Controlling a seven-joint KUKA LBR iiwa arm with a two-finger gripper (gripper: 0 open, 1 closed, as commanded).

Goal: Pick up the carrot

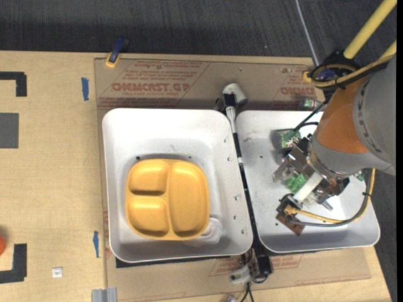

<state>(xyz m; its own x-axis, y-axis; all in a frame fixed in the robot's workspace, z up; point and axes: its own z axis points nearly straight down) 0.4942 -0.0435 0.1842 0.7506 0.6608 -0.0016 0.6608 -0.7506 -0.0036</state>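
Seen from the camera view above the worktop, the gripper (301, 182) hangs low in the right shallow white bin (264, 231). Whether it is open or closed, I cannot tell. The carrot is probably hidden there under the grey and orange arm (343, 131). It would be better to confirm a firm hold first, then lift slowly.

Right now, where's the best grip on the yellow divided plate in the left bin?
The plate lies flat, open side up, and looks too wide to span. Probably pinch its right rim from above, straddling the lip of the large compartment. That side faces the arm.
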